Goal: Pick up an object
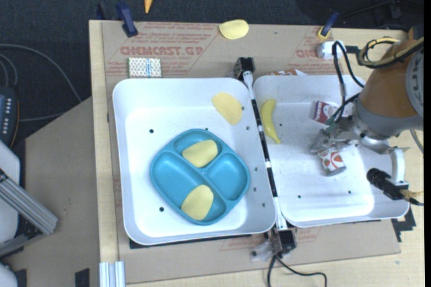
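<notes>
In the right bin [303, 201] lie a yellow banana [269, 119] against the left wall and two small red-and-white cartons. One carton [324, 110] lies towards the back, the other [333, 160] near the middle. My gripper [328, 142] reaches in from the right and sits low between the two cartons, just above the nearer one and touching or almost touching it. The grey wrist and orange band [394, 87] hide the bin's right side.
The left bin [135, 110] holds a blue divided plate [225, 174] with two yellow pieces [200, 153] [198, 202], and another yellow piece [228, 108] near its back right corner. On the bench behind lie a yellow piece [234, 29] and a patterned packet [145, 67].
</notes>
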Available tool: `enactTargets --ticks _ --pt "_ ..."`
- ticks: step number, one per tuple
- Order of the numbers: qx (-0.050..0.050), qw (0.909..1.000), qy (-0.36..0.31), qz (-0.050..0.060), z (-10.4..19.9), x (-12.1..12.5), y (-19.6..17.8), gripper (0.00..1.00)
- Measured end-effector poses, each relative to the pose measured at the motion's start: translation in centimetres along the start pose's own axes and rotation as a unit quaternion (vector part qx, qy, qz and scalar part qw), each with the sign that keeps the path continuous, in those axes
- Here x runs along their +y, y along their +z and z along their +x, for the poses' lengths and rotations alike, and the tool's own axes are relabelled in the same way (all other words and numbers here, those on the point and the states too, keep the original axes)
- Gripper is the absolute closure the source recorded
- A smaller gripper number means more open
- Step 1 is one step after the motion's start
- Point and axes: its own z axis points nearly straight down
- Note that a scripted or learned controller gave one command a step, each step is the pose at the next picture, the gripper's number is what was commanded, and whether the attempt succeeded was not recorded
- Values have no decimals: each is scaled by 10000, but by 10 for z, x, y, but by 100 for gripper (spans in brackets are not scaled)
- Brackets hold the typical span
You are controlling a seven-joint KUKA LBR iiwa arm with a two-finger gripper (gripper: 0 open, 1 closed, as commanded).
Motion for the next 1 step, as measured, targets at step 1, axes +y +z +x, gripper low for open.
enactTargets --ticks 1 --pt "-1 10000 -5 -4 83 14 -100 100"
